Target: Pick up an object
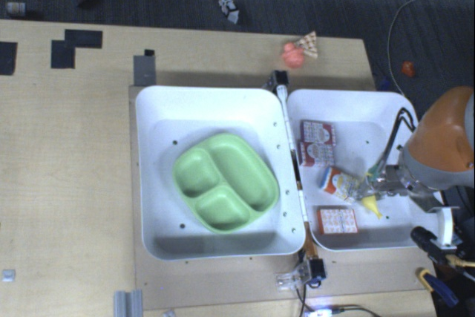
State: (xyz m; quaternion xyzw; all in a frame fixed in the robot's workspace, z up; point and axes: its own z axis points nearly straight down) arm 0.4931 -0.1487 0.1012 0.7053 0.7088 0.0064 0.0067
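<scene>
The right bin [371,104] holds a red and white packet [317,142], a small orange, blue and white packet [338,182], a yellow piece [371,204] and a red patterned card [337,220]. My gripper [373,188] reaches in from the right and hangs low over the yellow piece, right beside the orange packet. The arm's orange band [449,131] sits above it at the right edge. A green divided plate [225,180] lies in the left bin [159,119].
A pink ball with a beige piece [299,52] rests on the bench behind the bins. Black cable [392,137] runs down to the wrist. Dark patches mark the bench at the far left [74,47].
</scene>
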